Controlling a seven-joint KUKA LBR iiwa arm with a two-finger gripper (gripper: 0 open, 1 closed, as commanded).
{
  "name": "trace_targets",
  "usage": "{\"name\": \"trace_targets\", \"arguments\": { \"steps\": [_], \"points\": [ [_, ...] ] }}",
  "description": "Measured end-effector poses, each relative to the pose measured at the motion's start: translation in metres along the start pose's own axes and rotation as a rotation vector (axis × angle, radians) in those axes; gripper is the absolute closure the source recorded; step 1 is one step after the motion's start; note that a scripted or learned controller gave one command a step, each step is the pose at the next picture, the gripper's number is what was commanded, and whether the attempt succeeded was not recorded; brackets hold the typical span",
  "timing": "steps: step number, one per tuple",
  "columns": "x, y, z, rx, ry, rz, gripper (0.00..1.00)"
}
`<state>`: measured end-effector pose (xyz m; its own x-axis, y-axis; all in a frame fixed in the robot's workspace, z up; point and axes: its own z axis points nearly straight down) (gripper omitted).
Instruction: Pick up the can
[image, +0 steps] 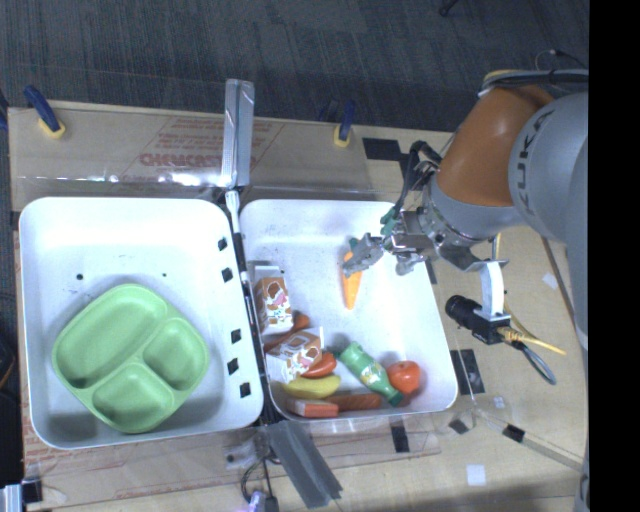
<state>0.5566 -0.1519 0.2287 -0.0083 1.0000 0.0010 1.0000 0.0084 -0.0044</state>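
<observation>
Cardboard-topped bench (120, 150) is carrying everything we are looking at, and the grey arm with its orange band (500, 150) is reaching over it from the view's right. Well off to the view's left of the pincer (378, 250) we are seeing a shallow white bin (40, 230) holding a green divided plastic plate (130, 355). The pincer is hanging over the second white bin (300, 220), above its far part. We are not managing to tell whether it is apart or together.

Just below the pincer in the view an orange carrot (351, 288) is lying, apart from the other items. The small cylindrical can with a brown-and-white printed label (272, 300) is lying on its side to the lower left of the pincer, near the bin's left wall, with a similar printed package (298, 350) just beyond it.

We are judging that the pincer is lining up nearer the carrot than the can. It is needing to shift leftward, square itself across the can's round body and come down clear of the wall.
</observation>
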Motion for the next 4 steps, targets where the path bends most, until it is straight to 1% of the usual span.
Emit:
{"name": "trace_targets", "arguments": {
  "steps": [1,2,3,4],
  "points": [
    [0.016,-0.068,0.104,-0.002,0.0,0.235,0.0],
    [0.016,-0.068,0.104,-0.003,0.0,0.236,0.0],
    [0.003,-0.011,0.138,0.0,0.0,0.403,0.0],
    [-0.038,-0.001,0.137,-0.003,0.001,0.526,0.0]
  ]
}}
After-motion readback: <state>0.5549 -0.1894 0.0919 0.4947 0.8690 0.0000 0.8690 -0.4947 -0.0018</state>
